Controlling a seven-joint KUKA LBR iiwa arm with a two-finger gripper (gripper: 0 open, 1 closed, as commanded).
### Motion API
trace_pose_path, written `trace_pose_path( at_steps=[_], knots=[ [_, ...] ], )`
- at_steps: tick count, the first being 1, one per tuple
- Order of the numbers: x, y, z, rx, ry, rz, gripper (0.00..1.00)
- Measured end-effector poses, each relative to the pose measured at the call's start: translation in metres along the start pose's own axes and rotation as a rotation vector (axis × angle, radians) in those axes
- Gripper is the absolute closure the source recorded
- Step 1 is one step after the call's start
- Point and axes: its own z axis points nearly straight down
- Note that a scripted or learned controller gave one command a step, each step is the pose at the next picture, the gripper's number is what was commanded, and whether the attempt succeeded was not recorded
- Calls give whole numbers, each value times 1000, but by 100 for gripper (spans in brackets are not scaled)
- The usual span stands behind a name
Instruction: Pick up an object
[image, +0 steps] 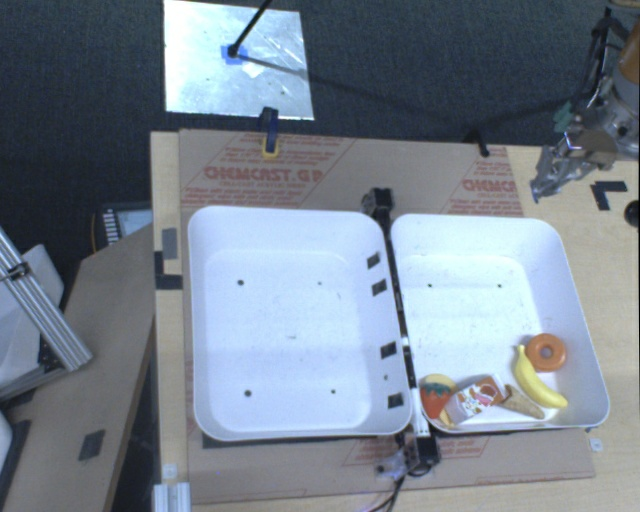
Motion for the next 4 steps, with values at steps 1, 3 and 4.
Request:
trace_pose_path(
  at_steps=[1,3,4],
  knots=[
    [7,1,1,1,4,-9,0],
    [106,-76,-126,-1,6,-16,0],
    [144,-142,-179,-5,8,-17,0]
  ],
)
